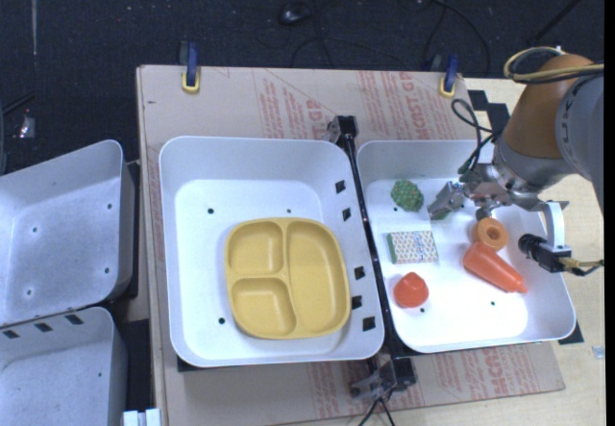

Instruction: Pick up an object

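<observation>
Nearest target looks like the green object [406, 194], upper left of the right bin [548, 323], well apart from the yellow tray [288, 277] in the left bin. Gripper [449, 202] sits just beside it; fingers look spread, nothing between them. Approach step, no grasp yet. Next: shift over the object, descend, close.
</observation>
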`<act>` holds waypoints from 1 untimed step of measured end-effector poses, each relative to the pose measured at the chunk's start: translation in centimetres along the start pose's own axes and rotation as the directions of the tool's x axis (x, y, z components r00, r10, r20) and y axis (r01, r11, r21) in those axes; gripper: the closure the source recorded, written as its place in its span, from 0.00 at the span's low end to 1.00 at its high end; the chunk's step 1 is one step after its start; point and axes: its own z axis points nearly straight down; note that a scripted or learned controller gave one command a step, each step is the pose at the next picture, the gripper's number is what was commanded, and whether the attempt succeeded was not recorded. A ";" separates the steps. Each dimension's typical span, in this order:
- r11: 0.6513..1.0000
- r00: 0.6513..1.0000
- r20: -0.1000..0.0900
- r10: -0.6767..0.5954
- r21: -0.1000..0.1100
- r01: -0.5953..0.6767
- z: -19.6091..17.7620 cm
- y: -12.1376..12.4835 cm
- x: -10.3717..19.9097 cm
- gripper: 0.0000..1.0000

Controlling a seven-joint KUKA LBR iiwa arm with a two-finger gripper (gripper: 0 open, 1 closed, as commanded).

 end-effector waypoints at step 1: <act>1.000 1.000 0.001 -0.001 -0.004 0.001 -1.2 0.1 0.0 1.00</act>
